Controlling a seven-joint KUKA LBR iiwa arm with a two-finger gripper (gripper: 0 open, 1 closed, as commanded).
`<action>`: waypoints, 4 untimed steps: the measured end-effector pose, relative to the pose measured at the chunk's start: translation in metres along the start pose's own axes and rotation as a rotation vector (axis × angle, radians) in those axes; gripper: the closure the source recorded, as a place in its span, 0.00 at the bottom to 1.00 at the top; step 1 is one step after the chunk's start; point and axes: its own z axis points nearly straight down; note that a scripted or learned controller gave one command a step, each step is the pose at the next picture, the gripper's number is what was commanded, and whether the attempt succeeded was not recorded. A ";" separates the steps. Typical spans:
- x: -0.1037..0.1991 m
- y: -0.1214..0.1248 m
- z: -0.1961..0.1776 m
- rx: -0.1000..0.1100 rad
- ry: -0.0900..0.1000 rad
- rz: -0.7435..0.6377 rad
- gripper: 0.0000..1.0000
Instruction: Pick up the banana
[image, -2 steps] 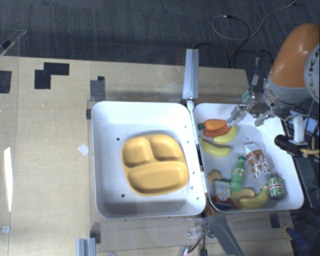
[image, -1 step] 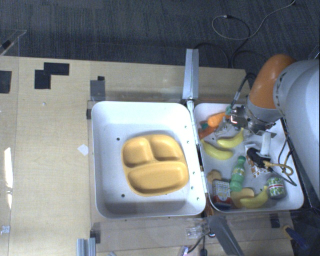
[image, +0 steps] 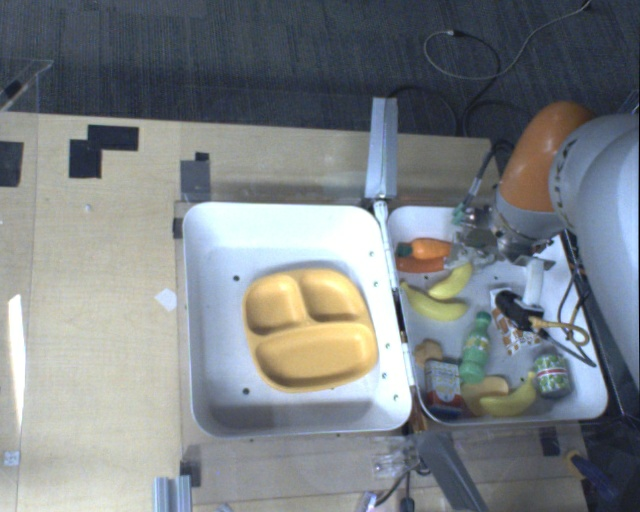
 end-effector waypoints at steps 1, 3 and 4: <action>0.105 -0.022 -0.086 0.012 -0.002 0.174 1.00; 0.227 -0.003 -0.144 0.011 -0.004 0.325 1.00; 0.228 -0.002 -0.153 0.012 -0.006 0.316 1.00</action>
